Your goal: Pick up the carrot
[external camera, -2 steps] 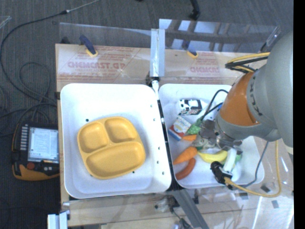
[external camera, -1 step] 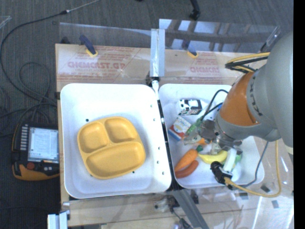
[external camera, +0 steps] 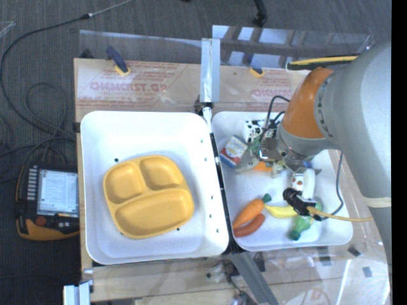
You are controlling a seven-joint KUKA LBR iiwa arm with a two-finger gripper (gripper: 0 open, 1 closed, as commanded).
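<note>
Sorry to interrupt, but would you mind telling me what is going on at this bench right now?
A grey KUKA arm reaches in from the right over the right bin, its end effector low among small toy items at the far end. The carrot it is meant to pick up lies nearer the camera in that bin, apart from the end effector, beside a banana. The left bin holds a yellow divided plate.

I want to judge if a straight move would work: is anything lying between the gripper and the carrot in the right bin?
Nothing visible does. The carrot lies at the near left of the right bin, with bare white floor between it and the gripper farther back. The yellow item lies to the carrot's right, off that path.
</note>
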